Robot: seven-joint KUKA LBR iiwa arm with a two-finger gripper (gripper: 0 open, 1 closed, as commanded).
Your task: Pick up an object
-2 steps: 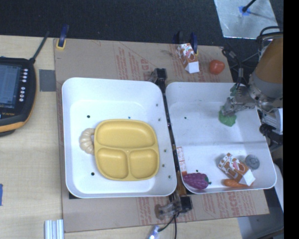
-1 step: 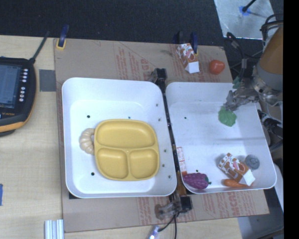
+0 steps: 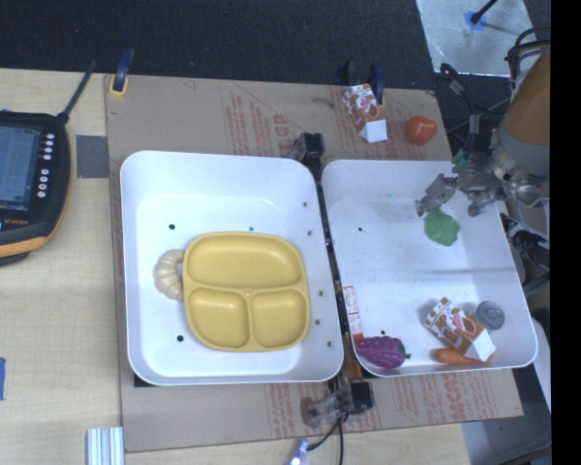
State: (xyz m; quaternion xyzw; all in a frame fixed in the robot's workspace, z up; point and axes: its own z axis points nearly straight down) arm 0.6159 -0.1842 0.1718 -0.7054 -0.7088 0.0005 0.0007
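Observation:
My gripper (image 3: 457, 199) hangs over the far right part of the right bin (image 3: 387, 260), open, its two fingers spread apart with nothing between them. Just below and in front of it a green leafy object (image 3: 442, 229) lies on the bin floor, apart from the fingers. In the bin's near right corner sit a patterned small box (image 3: 452, 324), a grey disc (image 3: 490, 314) and an orange carrot (image 3: 455, 357). A purple bunch of grapes (image 3: 382, 351) lies at the near left corner.
The left bin (image 3: 155, 187) holds a yellow divided plate (image 3: 244, 290) with a beige ridged object (image 3: 168, 272) against its left side. Behind the right bin lie a second small box (image 3: 364, 110) and a red tomato (image 3: 421, 130). A control tablet (image 3: 15, 182) sits at far left.

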